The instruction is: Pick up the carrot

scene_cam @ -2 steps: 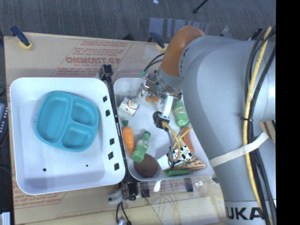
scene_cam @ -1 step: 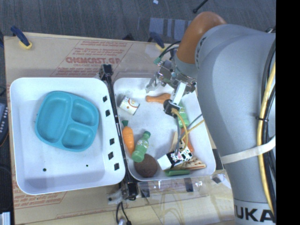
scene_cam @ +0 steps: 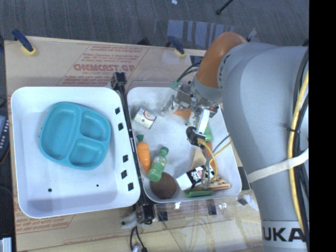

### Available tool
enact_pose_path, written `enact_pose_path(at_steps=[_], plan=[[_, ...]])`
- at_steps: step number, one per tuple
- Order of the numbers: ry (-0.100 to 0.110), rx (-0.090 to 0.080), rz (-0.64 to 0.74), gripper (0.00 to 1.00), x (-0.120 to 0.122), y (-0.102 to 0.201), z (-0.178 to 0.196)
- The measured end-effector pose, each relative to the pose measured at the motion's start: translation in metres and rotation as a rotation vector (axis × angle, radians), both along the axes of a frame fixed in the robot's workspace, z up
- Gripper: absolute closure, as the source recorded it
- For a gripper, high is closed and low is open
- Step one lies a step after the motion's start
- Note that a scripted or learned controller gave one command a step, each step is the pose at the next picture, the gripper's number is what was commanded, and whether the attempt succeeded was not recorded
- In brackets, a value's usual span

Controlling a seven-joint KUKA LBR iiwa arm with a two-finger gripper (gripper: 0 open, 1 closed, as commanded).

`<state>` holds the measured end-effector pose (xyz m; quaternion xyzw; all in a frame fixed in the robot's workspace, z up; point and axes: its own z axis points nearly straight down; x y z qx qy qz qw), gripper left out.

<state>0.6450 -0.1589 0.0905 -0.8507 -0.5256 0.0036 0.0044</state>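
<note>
The carrot (scene_cam: 143,156), orange with a green top, lies along the left wall of the right bin (scene_cam: 157,96), its tip pointing toward the front. My gripper (scene_cam: 178,103) is low over the back of the same bin, to the right of and behind the carrot and well apart from it. A small orange object (scene_cam: 182,112) shows just beneath the gripper, partly hidden by it. Nothing can be made out in the gripper's grasp.
Close around the carrot are a white can (scene_cam: 144,117), a green bottle (scene_cam: 158,164) and a brown round fruit (scene_cam: 164,186). A black-and-white carton (scene_cam: 192,177) and a pizza slice (scene_cam: 214,181) sit front right. The left bin (scene_cam: 31,193) holds a blue divided plate (scene_cam: 75,134).
</note>
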Motion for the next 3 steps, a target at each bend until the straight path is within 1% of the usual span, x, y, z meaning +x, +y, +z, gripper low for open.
enact_pose_path(at_steps=[1,2,3], plan=[[-0.017,-0.004,-0.060,0.00,-0.024,-0.005,0.329],[0.006,-0.004,-0.185,0.00,0.007,-0.036,0.245],[0.007,-0.001,-0.055,0.00,0.000,-0.034,0.037]])
